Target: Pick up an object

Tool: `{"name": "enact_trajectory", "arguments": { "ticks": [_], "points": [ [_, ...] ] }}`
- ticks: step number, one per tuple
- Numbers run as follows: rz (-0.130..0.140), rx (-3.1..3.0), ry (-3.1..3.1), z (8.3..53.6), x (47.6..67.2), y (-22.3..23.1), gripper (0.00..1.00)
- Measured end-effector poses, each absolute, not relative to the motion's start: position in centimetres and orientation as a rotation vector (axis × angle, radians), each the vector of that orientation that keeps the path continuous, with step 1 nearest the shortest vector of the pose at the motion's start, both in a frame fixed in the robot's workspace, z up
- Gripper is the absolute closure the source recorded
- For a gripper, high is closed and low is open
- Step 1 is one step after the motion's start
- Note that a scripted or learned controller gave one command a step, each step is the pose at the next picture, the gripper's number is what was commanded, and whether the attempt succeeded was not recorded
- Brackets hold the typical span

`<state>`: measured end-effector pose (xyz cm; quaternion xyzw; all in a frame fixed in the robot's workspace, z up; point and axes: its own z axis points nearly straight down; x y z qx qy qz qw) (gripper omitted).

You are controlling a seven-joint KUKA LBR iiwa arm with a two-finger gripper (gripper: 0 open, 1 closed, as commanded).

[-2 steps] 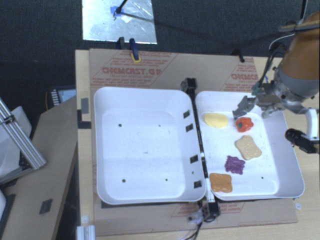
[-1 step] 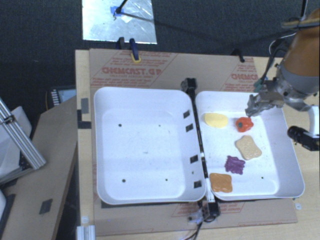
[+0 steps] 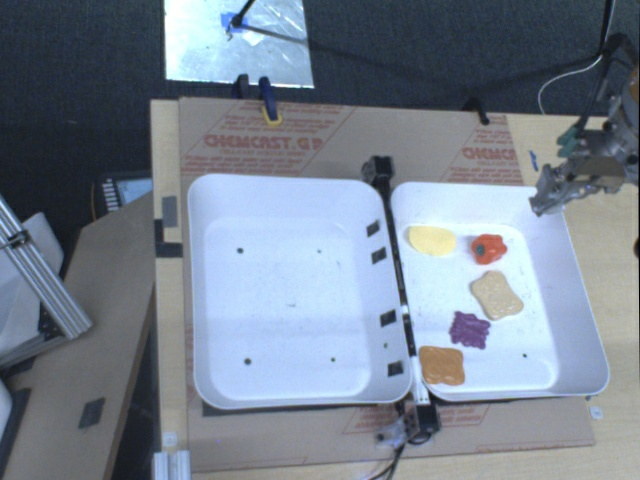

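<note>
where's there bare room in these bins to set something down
The left bin has its whole floor bare, wall to wall. In the right bin, free strips run along the far wall above the yellow piece and red piece, and along the right side. It is crowded by the divider, around the tan piece, purple piece and orange piece.

My arm reaches in at three o'clock, its gripper (image 3: 548, 200) angled toward eight o'clock, holding nothing.
</note>
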<state>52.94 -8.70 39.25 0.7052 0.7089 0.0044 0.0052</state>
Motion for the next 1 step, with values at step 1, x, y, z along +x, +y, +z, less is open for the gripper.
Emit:
{"name": "enact_trajectory", "arguments": {
  "ticks": [1],
  "points": [
    [0.014,2.208,2.217,51.47,48.51,-10.81,1.0]
  ]
}}
